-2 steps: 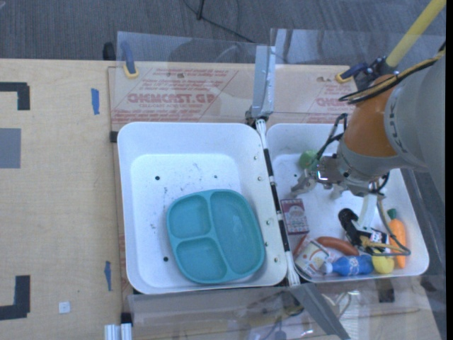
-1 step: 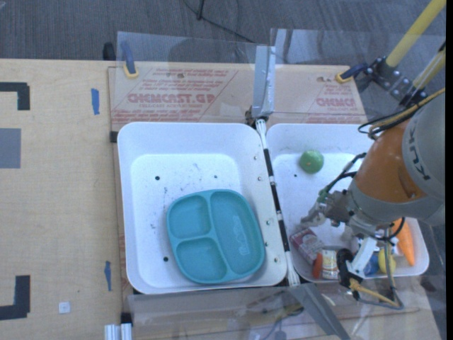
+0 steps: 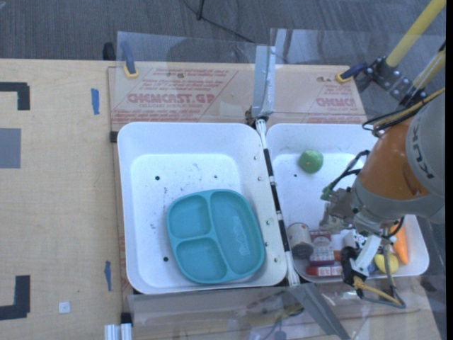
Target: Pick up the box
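Highest up, and so closest to the camera, is the robot arm (image 3: 396, 176), grey with an orange band. Its claw (image 3: 337, 222) hangs low in a white bin (image 3: 283, 147), near a small can (image 3: 299, 239).

The box (image 3: 322, 257) is red and white. It lies flat on the floor of that bin, just beside the can, on the side away from the blue plate (image 3: 212, 236). The claw is over the far end of the box, or very close to it, a bit farther from the can than the middle of the box is. Parts of the arm hide the tip of the claw, so one cannot tell if it is open or closed. Nothing shows that the box is held.

It looks like the reaching step: the claw lines up over the box, and the lift is not yet done. Next, the claw needs to go down around the box, squeeze it, and go straight up. The can is so close that the claw could bump it. A yellow thing (image 3: 386, 263) and an orange thing (image 3: 401, 248) lie past the box from the can. A green ball (image 3: 310, 161) lies well away from the can.
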`<state>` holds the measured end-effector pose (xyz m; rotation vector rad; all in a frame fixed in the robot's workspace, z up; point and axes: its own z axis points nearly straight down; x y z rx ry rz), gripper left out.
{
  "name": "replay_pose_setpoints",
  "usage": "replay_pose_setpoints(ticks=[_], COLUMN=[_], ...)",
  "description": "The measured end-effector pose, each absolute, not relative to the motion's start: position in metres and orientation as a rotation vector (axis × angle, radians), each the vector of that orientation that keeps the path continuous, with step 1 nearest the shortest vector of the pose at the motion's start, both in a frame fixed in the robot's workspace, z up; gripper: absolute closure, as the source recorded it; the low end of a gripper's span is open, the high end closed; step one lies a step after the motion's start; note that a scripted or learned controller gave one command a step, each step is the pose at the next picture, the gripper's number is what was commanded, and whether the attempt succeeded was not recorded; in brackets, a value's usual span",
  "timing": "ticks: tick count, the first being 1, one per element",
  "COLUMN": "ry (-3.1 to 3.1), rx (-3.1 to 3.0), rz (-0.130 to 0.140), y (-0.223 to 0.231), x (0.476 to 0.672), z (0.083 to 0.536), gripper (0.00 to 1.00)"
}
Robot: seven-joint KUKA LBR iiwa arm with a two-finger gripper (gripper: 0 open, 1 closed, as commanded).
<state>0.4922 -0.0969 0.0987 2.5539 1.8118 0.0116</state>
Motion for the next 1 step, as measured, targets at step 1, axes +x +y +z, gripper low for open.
replay_pose_setpoints(ticks=[1], ry=[1.813], rx=[2.556], rz=[0.012], y=[-0.0962], x=[0.4921], z=[0.0987], gripper=[0.00])
